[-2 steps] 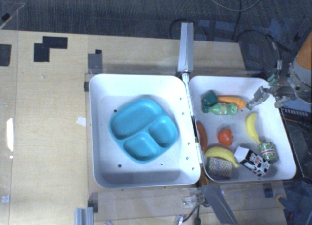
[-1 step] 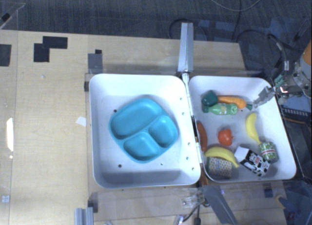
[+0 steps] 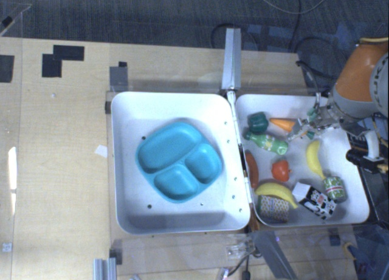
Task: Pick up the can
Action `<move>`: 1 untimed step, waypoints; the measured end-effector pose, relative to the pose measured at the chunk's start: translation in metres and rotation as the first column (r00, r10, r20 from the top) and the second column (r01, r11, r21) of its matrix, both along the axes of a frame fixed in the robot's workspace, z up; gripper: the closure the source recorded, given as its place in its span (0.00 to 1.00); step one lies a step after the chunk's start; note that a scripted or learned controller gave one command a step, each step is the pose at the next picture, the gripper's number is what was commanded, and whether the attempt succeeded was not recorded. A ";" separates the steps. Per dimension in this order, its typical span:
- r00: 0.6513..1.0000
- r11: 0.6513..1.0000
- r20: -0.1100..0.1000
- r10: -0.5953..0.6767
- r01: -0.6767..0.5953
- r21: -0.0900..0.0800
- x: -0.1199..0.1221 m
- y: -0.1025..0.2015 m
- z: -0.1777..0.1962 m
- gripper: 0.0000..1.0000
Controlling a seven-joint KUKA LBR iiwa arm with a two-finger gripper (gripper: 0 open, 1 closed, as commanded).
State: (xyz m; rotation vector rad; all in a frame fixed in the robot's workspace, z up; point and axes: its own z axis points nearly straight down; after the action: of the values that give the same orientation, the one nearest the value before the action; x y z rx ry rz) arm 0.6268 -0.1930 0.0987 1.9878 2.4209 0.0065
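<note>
The can (image 3: 333,188) is small, with a green patterned wrap, and lies near the front right corner of the right bin (image 3: 358,215). My gripper (image 3: 313,122) hangs over the back of that bin, close to an orange carrot (image 3: 282,124). It is well behind the can, with a yellow banana (image 3: 313,158) lying between them. Nothing can be seen held in the gripper.
The right bin also holds a green bottle (image 3: 267,143), a dark green item (image 3: 258,121), a tomato (image 3: 280,170), a sausage (image 3: 252,167), a second banana (image 3: 276,192) over a grey mesh cylinder (image 3: 273,211), and a cow-print carton (image 3: 317,201) beside the can. A blue divided plate (image 3: 179,160) lies in the left bin (image 3: 121,151).
</note>
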 end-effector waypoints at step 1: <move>0.999 0.999 -0.021 -0.037 0.037 0.008 0.042 -0.008 -0.011 0.00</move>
State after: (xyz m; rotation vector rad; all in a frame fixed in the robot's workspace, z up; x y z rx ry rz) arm 0.6688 -0.2014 0.0875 2.0461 2.3996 -0.0043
